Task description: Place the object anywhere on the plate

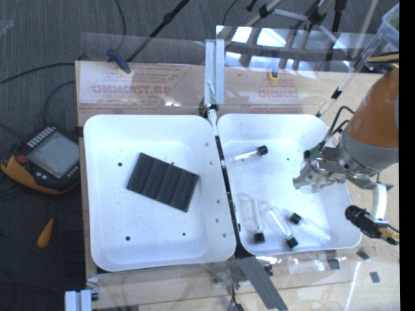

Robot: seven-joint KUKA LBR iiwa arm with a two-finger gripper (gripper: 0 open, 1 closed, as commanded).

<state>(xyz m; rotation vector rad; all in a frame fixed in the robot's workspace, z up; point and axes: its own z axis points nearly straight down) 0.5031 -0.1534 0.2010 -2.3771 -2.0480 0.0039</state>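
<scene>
I see the gripper (310,179) over the right bin (285,123), but I cannot tell its grip. Red writing on the back wall (139,86) is too blurry to read. The dark plate (162,181) lies in the left bin (104,141).

Faint, mirrored red lettering on the clear back panels (149,89), not legible.

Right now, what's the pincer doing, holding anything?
Pincer: over the right bin, nothing visibly held; open or closed cannot be told.

Place: robot lab.
Signs: handheld control pad (48,159) on grey carpet (39,57) left of the table (162,86); cables (130,18); tripod legs (305,5) behind.
</scene>
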